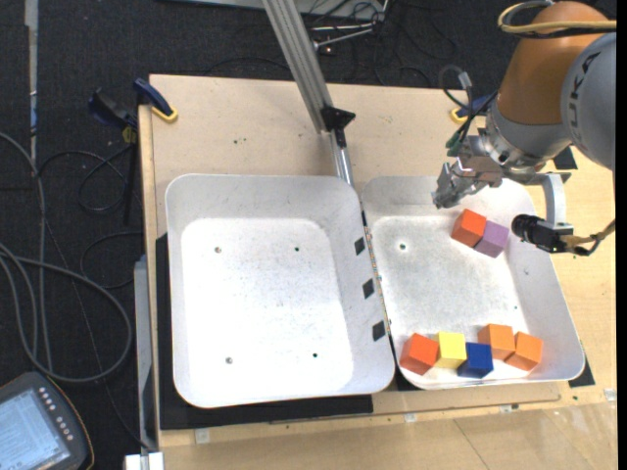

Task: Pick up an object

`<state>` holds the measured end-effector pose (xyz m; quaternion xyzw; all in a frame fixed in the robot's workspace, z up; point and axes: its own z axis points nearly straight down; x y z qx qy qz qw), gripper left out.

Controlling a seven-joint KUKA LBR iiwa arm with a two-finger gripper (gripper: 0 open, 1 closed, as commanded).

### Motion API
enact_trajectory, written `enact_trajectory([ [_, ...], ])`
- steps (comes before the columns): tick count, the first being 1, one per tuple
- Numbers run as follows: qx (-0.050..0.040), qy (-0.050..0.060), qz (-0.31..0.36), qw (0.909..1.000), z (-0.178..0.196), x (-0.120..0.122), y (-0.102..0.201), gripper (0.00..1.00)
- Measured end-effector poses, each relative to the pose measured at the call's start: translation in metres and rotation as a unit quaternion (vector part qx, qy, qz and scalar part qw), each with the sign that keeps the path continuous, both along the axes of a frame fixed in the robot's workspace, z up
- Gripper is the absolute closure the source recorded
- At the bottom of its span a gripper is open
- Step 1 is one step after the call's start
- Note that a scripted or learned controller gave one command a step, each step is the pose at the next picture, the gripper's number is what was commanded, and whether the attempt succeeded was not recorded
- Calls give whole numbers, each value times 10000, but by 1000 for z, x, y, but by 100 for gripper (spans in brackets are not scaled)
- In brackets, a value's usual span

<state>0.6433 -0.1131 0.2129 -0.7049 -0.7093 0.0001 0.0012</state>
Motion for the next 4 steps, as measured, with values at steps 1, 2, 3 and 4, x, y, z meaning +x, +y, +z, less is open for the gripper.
enact_trajectory([
  [1, 0, 0, 6, 10000, 1, -14, 47, 100],
  [2, 6, 0, 11, 10000, 3, -42, 104, 100],
  [3, 4, 5, 11, 10000, 8, -78, 154, 100],
  [4, 2, 2, 5, 10000, 18, -106, 191, 100],
])
